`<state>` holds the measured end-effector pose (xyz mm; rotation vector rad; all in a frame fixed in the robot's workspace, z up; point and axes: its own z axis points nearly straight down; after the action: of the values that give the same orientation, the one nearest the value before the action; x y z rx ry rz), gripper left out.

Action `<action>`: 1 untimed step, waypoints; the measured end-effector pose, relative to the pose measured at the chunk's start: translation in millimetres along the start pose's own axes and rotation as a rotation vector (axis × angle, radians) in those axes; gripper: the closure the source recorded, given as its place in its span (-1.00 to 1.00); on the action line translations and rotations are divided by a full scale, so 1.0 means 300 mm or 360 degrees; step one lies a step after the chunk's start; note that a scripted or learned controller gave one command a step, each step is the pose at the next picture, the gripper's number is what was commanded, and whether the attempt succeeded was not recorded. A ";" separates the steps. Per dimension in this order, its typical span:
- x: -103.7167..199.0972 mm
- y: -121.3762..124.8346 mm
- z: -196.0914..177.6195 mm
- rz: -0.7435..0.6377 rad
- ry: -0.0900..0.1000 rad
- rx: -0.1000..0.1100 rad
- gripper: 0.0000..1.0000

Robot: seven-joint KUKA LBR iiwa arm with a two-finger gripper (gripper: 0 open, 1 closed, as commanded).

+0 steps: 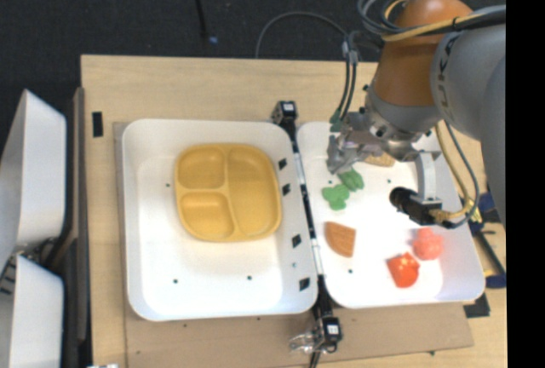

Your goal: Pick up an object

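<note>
My gripper [344,160] hangs over the back left part of the right bin [375,290], just above a green toy [343,189] that lies on the bin floor. An orange wedge [341,238] lies nearer the front. A red piece [404,270] and a pink ball [428,244] rest at the front right. A tan piece [380,159] peeks out from under the wrist. Nothing shows between the fingers.
The left bin [149,273] holds a yellow divided plate [227,191] with three compartments. A central divider [302,213] with black clips separates the two bins. The wooden bench [170,72] surrounds them.
</note>
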<state>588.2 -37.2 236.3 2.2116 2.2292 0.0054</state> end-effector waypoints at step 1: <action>0.146 0.101 0.001 0.0001 -0.0001 0.0000 1.00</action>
<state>618.1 6.9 236.2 2.2123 2.2285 0.0046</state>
